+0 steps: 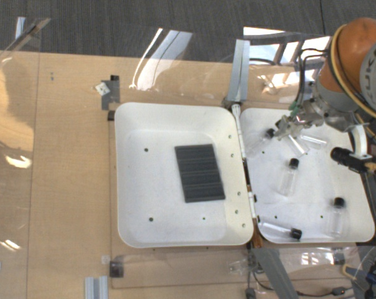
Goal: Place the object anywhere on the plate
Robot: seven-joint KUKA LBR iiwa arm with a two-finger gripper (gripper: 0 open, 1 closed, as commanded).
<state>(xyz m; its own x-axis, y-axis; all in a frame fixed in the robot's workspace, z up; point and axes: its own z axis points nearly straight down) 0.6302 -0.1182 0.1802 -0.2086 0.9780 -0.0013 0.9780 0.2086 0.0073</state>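
The gripper [292, 124] hangs over the far part of the right bin [362, 232], close under the grey and orange wrist of the arm [356, 55], and its tip sits among clear vials with black caps near that bin's far left corner. One short vial [296, 146] lies just below the tip and may touch it, but the glass is clear and the metal parts overlap it, so contact cannot be judged. Whether the tool is open or closed, and whether it has anything in it, cannot be told from this angle. Other vials lie loose on the same bin floor: one [288, 178] near the middle with its cap toward the far side, one [337, 217] toward the near right corner, and one [279, 231] lying flat along the near edge with its cap pointing right. All three are well apart from the tool. The dark ridged plate [200, 173] rests flat in the middle of the left bin [132, 217], tilted slightly, well to the left of the gripper and separated from it by the rims where the two bins meet. A black fitting on the arm [350, 159] covers part of the right bin's right side, and the arm's bulk hides that bin's far right corner. The vial bodies are hard to trace against the white floor.
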